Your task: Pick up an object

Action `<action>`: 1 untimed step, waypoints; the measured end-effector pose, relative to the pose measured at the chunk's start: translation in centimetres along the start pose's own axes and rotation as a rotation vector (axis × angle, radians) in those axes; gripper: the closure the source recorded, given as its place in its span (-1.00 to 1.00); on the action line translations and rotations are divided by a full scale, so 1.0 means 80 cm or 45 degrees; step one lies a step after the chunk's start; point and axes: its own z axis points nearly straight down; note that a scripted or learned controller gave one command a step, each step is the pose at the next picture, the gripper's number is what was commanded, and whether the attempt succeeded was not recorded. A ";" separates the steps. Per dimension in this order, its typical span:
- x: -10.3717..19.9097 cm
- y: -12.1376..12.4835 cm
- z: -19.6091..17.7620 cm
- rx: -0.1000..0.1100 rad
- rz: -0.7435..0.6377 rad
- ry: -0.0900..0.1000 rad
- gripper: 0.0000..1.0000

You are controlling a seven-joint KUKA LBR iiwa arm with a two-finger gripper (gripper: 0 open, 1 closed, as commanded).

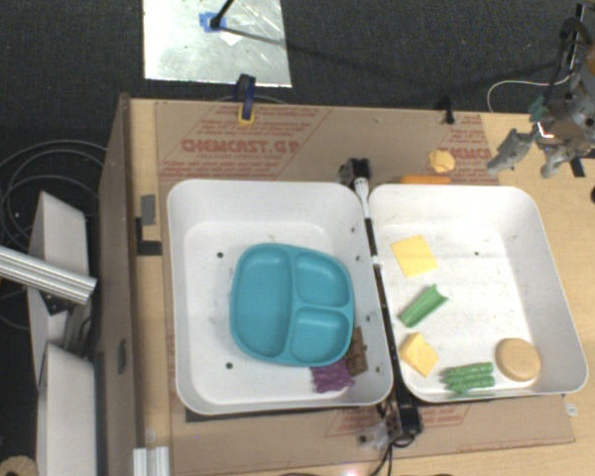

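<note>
Nearest the camera, beans (468,376) and a cookie (519,359) lie in the right bin (550,256), cheese (414,256) farther back. Beyond its far corner the gripper (537,157) hangs open, empty; a descent from there would probably hit the rim.

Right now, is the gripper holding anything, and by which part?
Nothing held. The gripper hangs outside the right bin, past its far right corner, with nothing between its fingers; the toy food lies in the bin.
</note>
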 end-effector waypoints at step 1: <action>0.079 -0.025 0.194 0.021 -0.007 0.009 -1.00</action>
